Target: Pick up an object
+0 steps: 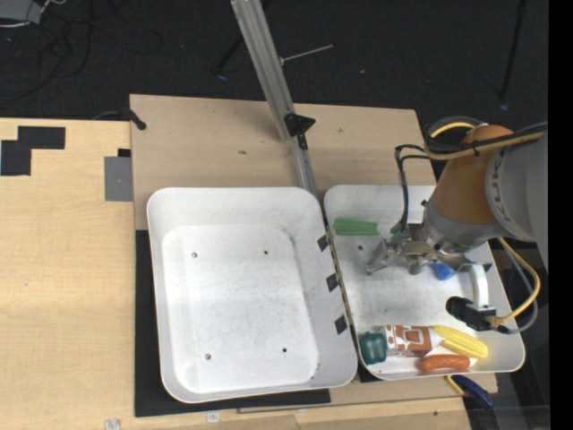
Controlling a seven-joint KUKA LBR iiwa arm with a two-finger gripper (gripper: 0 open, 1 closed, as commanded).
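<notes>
Right bin: shallow white plastic bin (358,206), right-centre of frame.
Arm: grey, orange-banded arm (474,191); end effector (387,256) low, state cannot tell.
Targets: flat green block (355,227) just upper left; toys bottom edge.
Technique: centre over block, descend vertically.

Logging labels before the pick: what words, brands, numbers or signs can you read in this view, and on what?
None can be read.
Orange-and-white printed packet in the right white bin: it carries a print, too small and blurred to read.
Green flat block, yellow corn-shaped toy, red sausage-shaped toy: no markings visible.
</notes>
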